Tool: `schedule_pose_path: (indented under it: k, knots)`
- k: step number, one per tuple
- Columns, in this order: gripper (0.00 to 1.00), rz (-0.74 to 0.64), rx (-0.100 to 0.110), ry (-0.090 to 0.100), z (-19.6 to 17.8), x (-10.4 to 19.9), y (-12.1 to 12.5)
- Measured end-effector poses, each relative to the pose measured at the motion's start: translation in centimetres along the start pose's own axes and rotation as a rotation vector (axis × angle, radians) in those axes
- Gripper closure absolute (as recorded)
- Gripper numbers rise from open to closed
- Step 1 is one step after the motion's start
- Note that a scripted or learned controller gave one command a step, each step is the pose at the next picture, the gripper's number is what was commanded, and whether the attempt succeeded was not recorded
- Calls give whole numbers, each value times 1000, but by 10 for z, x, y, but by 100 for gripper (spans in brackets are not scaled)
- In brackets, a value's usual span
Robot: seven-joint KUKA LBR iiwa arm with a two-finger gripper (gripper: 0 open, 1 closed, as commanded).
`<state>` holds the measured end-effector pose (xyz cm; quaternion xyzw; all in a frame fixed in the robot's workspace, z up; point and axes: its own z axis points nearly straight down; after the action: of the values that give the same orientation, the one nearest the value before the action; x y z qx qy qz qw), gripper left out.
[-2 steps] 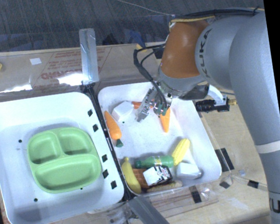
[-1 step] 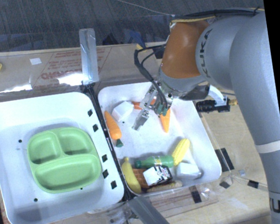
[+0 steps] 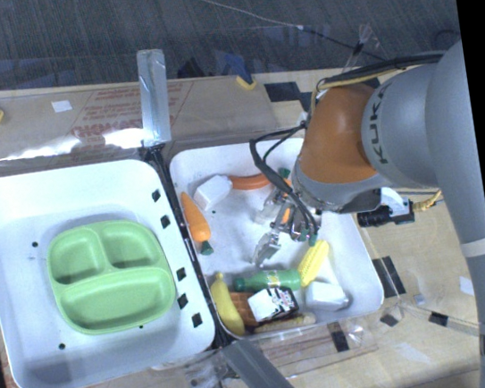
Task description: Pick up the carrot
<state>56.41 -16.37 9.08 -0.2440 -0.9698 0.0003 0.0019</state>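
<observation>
While gripper (image 3: 277, 229) hangs open, carrot (image 3: 196, 220) by bin wall, banana (image 3: 225, 307), corn (image 3: 315, 261) nearby.

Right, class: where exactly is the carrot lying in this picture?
The carrot lies in the right bin, along its left wall beside the divider, just left of a white block and above the banana.

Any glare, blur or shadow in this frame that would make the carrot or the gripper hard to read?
Camera view: the carrot is sharp and evenly lit against the right bin; glare sits on the clear film behind the left bin, away from the objects; the gripper is small, cluttered and slightly soft, so its state is unclear.
</observation>
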Motion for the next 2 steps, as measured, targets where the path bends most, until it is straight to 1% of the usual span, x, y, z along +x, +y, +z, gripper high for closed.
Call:
schedule_pose_path:
  k: [1,2]
  knots:
    - [100,-5,-2,-5,-12,-2,2]
    - [100,183,-3,-6,-51,-1,43]
